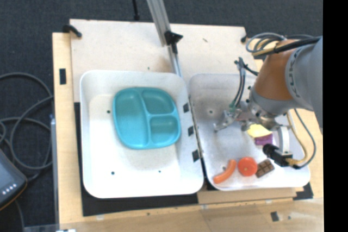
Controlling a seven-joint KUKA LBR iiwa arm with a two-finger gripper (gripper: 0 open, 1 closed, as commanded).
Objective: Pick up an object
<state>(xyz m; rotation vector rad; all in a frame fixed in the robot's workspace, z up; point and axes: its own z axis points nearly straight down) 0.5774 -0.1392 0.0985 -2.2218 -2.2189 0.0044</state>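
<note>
The right bin point(209, 89) holds several small items near its front right corner. A yellow piece point(258, 130) and a purple piece point(265, 139) lie together beside the arm. An orange carrot-like piece point(224, 171), an orange-red round piece point(247, 166) and a brown block point(265, 168) lie along the front wall. My gripper point(224, 120) is low over the middle of the right bin, over bare floor, left of the yellow piece. No item shows in it.
The left bin point(98, 171) holds a teal divided plate point(147, 118). A slanted metal pole point(155, 2) rises from between the bins at the back. Black cables point(283, 156) hang from the arm over the right bin's right side.
</note>
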